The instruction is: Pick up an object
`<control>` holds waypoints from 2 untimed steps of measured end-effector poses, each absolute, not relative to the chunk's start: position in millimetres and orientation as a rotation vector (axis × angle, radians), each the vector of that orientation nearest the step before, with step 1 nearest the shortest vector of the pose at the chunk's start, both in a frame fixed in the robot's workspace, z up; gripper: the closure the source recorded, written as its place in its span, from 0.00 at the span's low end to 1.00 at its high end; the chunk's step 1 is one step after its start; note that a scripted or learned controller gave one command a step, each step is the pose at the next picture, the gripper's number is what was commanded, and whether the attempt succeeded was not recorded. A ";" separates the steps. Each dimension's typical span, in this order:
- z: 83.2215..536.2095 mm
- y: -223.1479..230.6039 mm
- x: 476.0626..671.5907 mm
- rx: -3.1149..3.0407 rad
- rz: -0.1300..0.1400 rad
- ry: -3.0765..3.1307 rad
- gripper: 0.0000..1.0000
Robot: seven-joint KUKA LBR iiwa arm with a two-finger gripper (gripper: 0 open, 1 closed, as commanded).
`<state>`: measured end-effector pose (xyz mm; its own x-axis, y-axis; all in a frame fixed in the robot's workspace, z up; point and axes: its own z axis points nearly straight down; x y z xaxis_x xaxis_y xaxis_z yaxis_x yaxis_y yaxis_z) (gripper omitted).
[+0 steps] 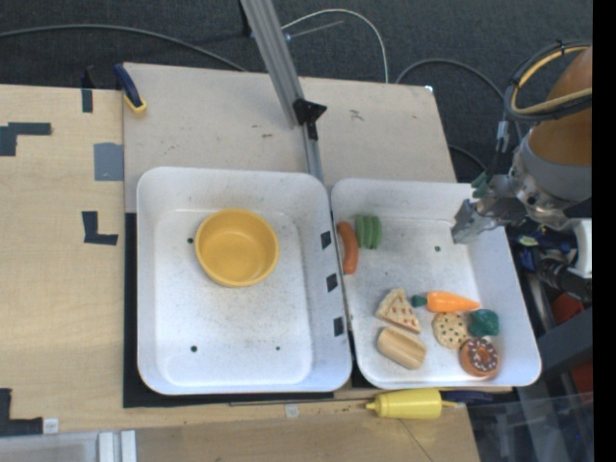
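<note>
The right bin (423, 200) holds several toy foods: a green piece (368, 230) and an orange sausage (347, 246) at its left wall, a sandwich wedge (397, 310), a carrot (450, 302), a bread roll (399, 346), a cookie (448, 329), a dark green piece (483, 321) and a chocolate donut (478, 356). My gripper (472, 221) hangs over the bin's far right rim, above and right of the carrot, with nothing seen in it. A yellow bowl (237, 246) stands in the left bin (154, 287).
A yellow mustard bottle (409, 404) lies on the bench just in front of the right bin. A slanted metal pole (274, 51) rises behind the bins. Cables run across the dark floor at the back. A blue-and-yellow clip (130, 89) sits at the bench's far left corner.
</note>
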<state>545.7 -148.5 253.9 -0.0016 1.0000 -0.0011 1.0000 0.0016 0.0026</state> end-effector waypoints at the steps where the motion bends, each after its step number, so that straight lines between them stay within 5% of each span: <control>1: 255.3 -99.1 552.2 2.215 0.001 2.229 1.00; 2: 249.2 -49.9 577.0 2.215 0.000 2.230 1.00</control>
<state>577.0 -49.9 249.2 -0.0068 1.0000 0.0010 1.0000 0.0068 -0.0011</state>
